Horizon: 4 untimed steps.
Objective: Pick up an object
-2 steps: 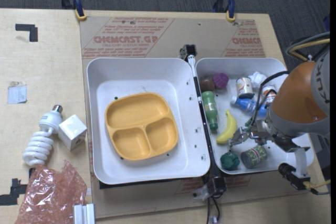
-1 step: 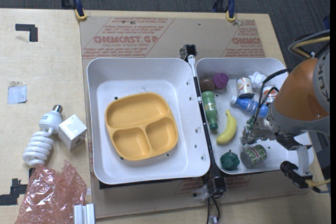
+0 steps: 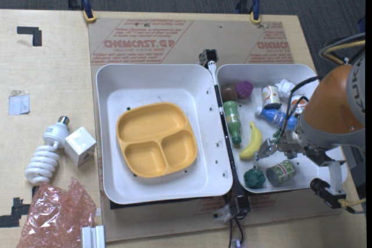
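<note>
Two metal fingers of the pincer (image 3: pixel 271 148) hang low in the right bin (image 3: pixel 263 71), standing apart with nothing between them. They sit just beside the lower end of the banana (image 3: pixel 251 142), with the small can (image 3: pixel 281 172) lying near them toward the bin's front edge and the dark green lump (image 3: pixel 254 178) in the front left corner.

Any of these would serve as the thing to lift, and the banana looks the likeliest target, being closest. To do this well, the pincer should probably centre over the banana's thick middle rather than its tapering tip, with the fingers set across its width, not along it. The curve may let it roll or slide out, so a straight descent and a slow close would be wise. The green bottle (image 3: pixel 232 121) lies along the bin's left wall, close behind the banana, and a finger coming down on that side could nudge it. The can is round too, and may roll away if brushed.

Farther off, the arm (image 3: pixel 332 110) reaches in from the right edge of the surface (image 3: pixel 52 72), its orange band bulking over the bin's right wall, the wrist bent down and leftward so the fingers point toward the bin's middle.
</note>
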Available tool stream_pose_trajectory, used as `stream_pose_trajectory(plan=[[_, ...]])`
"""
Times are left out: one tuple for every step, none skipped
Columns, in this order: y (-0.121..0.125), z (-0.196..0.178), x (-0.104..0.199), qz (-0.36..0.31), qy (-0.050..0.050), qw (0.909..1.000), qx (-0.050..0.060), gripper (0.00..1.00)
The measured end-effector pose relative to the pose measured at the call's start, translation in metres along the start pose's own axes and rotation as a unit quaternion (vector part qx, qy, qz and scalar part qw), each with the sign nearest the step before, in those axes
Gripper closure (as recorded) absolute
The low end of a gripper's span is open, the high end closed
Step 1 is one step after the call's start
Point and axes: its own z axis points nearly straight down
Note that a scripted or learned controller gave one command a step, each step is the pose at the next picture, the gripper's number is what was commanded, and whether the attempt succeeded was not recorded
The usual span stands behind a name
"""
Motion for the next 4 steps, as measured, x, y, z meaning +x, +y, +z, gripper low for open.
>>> stream_pose_trajectory(plan=[[0.0014,-0.0099,-0.0004,0.000,0.000,1.0000,-0.001,1.00],[0.0014,-0.0099,-0.0004,0.000,0.000,1.0000,-0.001,0.00],[0.0029,-0.0198,-0.0009,0.001,-0.001,1.0000,-0.003,1.00],[0.0029,-0.0198,-0.0009,0.001,-0.001,1.0000,-0.003,0.00]])
